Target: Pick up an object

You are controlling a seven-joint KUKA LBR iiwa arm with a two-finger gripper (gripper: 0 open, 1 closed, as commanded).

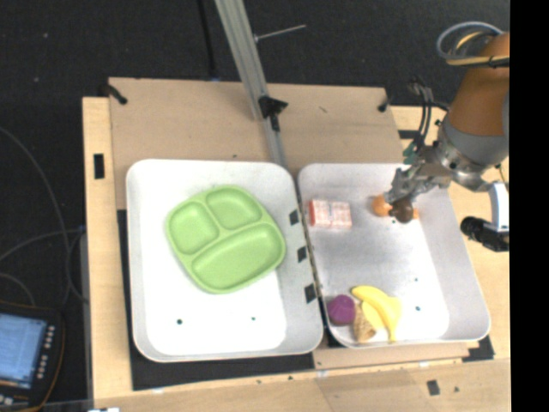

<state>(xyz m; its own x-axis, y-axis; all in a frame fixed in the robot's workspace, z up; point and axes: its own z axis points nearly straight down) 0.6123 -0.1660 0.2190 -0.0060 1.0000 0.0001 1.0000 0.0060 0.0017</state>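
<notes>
Arm point(476, 101) is reaching in from the right, its grey wrist angling down over the upper part of the right bin point(446, 256). Gripper point(401, 209) is sitting low at the bin floor, dark fingertips touching or just beside a small orange object point(380, 205); whether that object is lying between the fingers or only next to them, cannot tell, and the jaw gap is too small and dark to read.

Other items in the right bin: a pink-and-white package point(330, 215) is lying near the bin's upper left, well apart from the gripper. At the bottom edge a banana point(382, 307) is resting beside a purple object point(341, 309), with a tan piece point(366, 326) tucked just between them.

Left bin point(154, 316) is carrying a green divided plate point(225, 239), sitting flat at a slight turn, three compartments facing up
</notes>
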